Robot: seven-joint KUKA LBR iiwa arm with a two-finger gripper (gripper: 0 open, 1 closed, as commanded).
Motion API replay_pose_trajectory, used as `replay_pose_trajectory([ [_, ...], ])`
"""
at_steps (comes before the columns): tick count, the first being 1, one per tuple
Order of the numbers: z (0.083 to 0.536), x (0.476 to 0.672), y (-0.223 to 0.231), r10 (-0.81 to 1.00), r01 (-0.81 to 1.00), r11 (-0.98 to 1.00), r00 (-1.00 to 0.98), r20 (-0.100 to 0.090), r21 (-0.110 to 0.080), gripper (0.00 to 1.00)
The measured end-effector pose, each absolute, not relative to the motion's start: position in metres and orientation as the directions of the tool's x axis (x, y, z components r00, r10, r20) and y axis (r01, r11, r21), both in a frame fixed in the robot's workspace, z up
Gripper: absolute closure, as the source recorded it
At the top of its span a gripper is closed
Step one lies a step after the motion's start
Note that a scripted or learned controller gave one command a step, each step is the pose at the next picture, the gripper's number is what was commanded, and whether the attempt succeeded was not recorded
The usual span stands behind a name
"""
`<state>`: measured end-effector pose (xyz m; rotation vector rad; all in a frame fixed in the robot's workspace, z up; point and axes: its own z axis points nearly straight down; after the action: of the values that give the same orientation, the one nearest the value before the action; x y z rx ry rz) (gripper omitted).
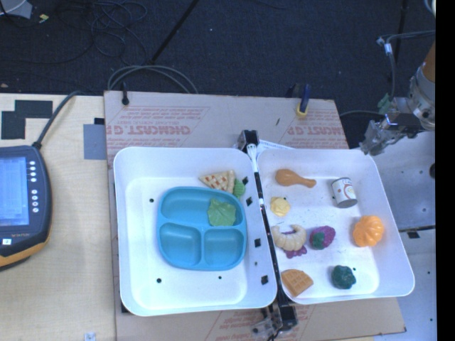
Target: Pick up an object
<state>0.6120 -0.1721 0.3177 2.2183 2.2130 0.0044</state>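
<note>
The right bin (394, 261) holds several toy foods: a tan drumstick (293, 179), a small silver can (344, 192), a yellow piece (280, 206), a pale shrimp (290, 236), purple grapes (321, 236), an orange pumpkin (367, 231), a waffle wedge (296, 282) and a dark green broccoli (343, 276). My gripper (375, 139) hangs beyond the bin's far right corner, apart from every object, with nothing seen in it.
The left bin (135, 261) bears a blue divided tray (201, 240) with a green leaf (222, 212) in it; a cracker wedge (219, 181) and a small green piece (239, 187) lie beside it. A teach pendant (18, 197) rests at far left.
</note>
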Motion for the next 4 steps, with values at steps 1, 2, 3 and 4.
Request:
replay_pose_trajectory([
  [1, 0.233, 0.644, -0.182, 1.0, 1.0, 0.001, -0.001, 0.001, -0.007, 1.0],
  [2, 0.265, 0.599, -0.215, 1.0, 1.0, -0.002, 0.002, 0.0, -0.003, 1.0],
  [3, 0.302, 0.646, -0.19, 1.0, 1.0, 0.003, -0.003, -0.001, 0.004, 1.0],
  [4, 0.487, 0.592, -0.209, 1.0, 1.0, -0.001, 0.001, -0.006, 0.014, 1.0],
])
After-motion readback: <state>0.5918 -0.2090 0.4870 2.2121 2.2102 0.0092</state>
